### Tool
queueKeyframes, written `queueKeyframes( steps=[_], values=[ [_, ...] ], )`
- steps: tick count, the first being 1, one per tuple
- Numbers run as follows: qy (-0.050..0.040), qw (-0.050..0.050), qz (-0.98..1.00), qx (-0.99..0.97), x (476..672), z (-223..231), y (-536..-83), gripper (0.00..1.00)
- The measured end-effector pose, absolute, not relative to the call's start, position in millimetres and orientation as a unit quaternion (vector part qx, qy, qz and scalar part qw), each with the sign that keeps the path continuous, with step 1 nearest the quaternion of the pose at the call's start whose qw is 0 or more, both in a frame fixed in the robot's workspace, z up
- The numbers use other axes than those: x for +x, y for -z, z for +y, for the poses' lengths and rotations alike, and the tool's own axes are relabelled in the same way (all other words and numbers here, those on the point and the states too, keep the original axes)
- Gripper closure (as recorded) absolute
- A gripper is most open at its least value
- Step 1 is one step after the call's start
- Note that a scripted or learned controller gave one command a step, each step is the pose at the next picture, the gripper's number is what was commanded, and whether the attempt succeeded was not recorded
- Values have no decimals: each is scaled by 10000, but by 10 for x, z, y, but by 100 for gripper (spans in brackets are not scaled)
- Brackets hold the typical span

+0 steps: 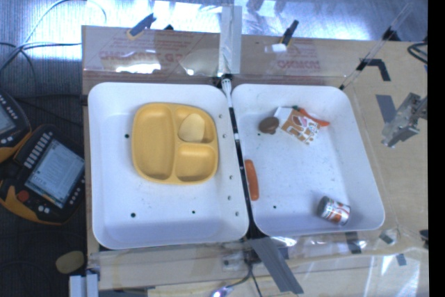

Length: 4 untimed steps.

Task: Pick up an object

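Note:
The right bin (361, 170) holds a small brown round lump (268, 125), an orange-and-white packet (300, 124) beside it, a thin orange stick (252, 179) along the left wall, and a small can (334, 211) lying on its side at the front right. In the left bin (111, 219) lies a yellow compartment tray (174, 142) with a pale tan round piece (193, 127) in its upper right compartment. A grey gripper (402, 122) hangs outside the right bin, over the bench at the far right, well away from every object.
A ridge (236, 149) separates the two bins. Clear plastic panels with tape (229, 52) stand behind the bins. A handheld control pendant (49, 174) and cables lie on the floor at left. Bare bench (403, 177) stretches right of the bins.

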State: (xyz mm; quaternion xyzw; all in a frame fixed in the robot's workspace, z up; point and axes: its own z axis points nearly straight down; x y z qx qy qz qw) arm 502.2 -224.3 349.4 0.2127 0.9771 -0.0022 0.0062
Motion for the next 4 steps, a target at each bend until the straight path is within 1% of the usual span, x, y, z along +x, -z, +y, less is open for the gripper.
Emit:
queueKeyframes(
  steps=[3, 4],
  values=[
    [23, 126, 9774, 2109, 5066, -2239, -3791, 100],
    [0, 11, 9651, 2617, 4855, -2223, -2846, 100]
  ],
)
